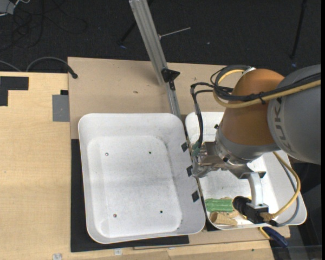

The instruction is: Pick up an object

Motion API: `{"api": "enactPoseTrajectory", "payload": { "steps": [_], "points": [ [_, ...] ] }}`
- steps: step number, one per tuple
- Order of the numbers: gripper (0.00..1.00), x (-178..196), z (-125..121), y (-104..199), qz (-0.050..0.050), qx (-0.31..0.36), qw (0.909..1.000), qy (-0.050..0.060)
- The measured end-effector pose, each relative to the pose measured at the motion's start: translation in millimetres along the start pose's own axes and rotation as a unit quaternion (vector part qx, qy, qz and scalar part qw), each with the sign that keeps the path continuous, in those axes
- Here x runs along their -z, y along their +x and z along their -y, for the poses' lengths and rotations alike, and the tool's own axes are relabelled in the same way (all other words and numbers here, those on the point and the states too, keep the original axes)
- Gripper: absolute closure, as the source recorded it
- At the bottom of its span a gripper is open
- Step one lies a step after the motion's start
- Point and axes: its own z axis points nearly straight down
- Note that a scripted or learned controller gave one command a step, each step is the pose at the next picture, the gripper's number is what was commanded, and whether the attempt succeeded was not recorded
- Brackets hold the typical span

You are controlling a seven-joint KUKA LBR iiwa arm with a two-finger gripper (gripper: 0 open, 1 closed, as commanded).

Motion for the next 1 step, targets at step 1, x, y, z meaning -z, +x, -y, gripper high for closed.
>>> {"api": "enactPoseTrajectory", "payload": {
  "steps": [1],
  "points": [
    [1.0,3.4,-3.6,43.1,0.001,0.0,1.0,-0.001]
  ]
}}
